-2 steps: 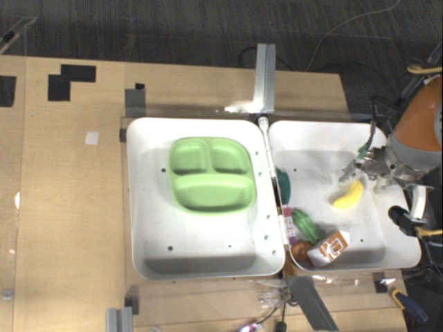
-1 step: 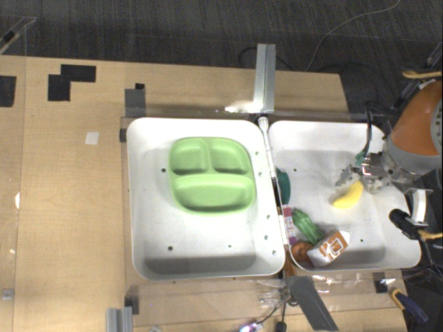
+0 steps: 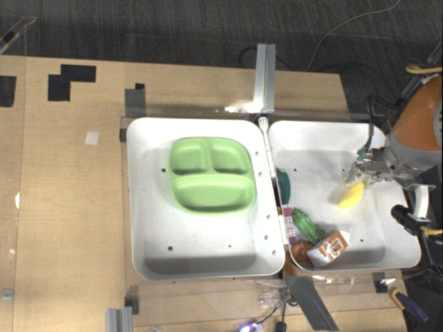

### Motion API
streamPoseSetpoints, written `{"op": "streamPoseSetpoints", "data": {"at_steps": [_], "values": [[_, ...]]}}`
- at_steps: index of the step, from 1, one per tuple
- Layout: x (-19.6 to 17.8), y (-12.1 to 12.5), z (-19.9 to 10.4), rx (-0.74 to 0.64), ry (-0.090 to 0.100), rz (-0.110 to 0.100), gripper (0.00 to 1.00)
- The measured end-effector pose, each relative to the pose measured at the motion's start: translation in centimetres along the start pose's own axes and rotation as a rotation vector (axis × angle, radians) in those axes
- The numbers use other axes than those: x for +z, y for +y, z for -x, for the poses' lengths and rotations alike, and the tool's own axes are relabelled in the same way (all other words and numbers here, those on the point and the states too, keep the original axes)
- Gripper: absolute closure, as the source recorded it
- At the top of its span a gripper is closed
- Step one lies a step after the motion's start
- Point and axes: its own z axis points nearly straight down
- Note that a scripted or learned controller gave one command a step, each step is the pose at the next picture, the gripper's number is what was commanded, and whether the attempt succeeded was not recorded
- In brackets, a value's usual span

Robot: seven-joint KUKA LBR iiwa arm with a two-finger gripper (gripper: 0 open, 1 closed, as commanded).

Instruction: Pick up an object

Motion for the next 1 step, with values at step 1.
{"op": "streamPoseSetpoints", "data": {"at_steps": [1], "values": [[-10.94,0.56,-5.31,0.114,-0.002,-0.013,1.00]]}}
